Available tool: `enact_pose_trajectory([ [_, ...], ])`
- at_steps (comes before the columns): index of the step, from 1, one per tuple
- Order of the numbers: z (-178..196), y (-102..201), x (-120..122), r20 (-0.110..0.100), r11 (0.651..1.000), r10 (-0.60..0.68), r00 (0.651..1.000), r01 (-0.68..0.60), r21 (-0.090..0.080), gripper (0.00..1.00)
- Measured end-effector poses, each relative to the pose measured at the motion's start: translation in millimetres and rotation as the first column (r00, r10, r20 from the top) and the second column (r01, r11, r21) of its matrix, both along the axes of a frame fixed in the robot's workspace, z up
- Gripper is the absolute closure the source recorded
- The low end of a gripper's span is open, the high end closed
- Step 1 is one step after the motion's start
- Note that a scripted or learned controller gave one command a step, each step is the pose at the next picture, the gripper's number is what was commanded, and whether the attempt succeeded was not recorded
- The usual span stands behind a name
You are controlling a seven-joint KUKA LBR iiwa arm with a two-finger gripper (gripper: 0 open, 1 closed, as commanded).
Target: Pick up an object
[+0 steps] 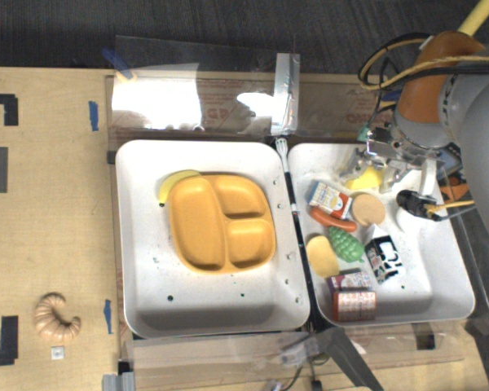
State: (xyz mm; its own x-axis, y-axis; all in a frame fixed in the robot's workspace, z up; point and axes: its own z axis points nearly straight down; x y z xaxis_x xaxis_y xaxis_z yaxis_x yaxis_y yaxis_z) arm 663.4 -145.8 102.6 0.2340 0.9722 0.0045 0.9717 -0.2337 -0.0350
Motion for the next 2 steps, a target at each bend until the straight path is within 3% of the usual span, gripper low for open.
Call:
enact_pose_trajectory([
  [1,84.7,75.7,4.9,0.038,0.936,-0.351,0.935,0.352,-0.01,1.0],
  [2,82.0,203.6,2.7,0.031,0.957,-0.291,0.956,0.291,-0.009,1.0],
])
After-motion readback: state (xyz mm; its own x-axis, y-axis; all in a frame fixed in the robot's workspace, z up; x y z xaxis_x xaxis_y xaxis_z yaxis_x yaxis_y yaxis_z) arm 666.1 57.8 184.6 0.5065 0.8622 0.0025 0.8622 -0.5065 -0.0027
